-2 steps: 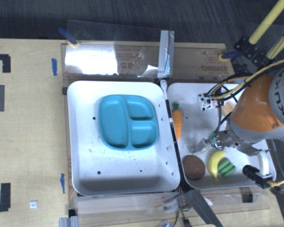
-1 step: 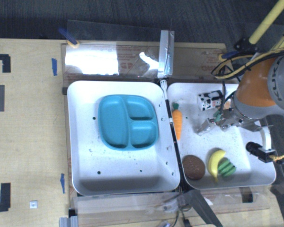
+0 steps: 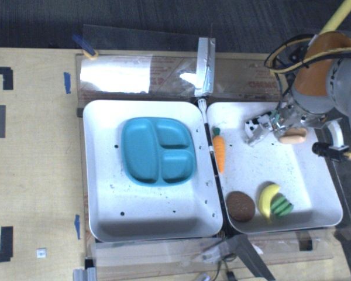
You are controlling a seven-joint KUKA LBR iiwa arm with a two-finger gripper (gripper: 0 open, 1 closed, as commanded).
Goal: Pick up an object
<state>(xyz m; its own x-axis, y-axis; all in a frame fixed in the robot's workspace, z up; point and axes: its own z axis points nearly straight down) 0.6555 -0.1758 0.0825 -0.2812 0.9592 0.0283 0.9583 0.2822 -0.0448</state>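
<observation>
over by the far edge of the right bin (image 3: 316, 215), the gripper (image 3: 276, 123) is down low next to a black-and-white toy (image 3: 255, 127) and a tan bread-roll-looking thing (image 3: 293, 136). honestly can't tell if the jaws are clenched or released, it's all cluttered there. toy carrot (image 3: 219, 150) lies along that bin's left edge, brown cookie (image 3: 241, 206) and yellow-green banana toy (image 3: 274, 202) sit near the front edge. left bin (image 3: 105, 215) has a blue divided plate (image 3: 158, 151) in the middle.
</observation>
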